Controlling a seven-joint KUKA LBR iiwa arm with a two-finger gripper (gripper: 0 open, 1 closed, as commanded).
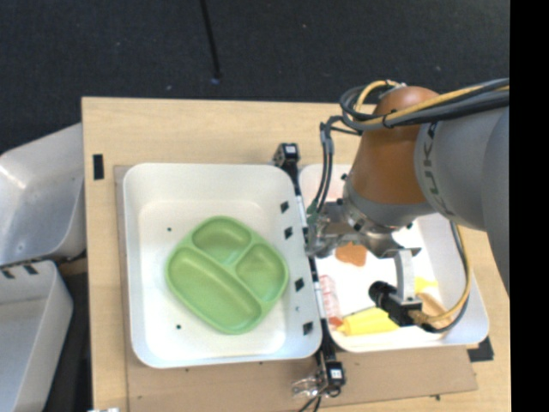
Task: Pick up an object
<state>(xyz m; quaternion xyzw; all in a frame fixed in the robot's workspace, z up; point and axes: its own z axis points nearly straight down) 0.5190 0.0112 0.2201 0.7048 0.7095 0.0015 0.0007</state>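
Observation:
My gripper hangs low over the left part of the right bin, close to the wall between the two bins. The wrist covers most of it. A small orange object lies just beside and below the gripper; whether they touch I cannot tell. Toward the bin's front lies a yellow object with a red tip. A pale pinkish thing rests against the bin's left wall.
The left bin holds a green divided plate lying flat near its middle. The arm's grey and orange body covers the back half of the right bin. A small yellow piece shows at that bin's right.

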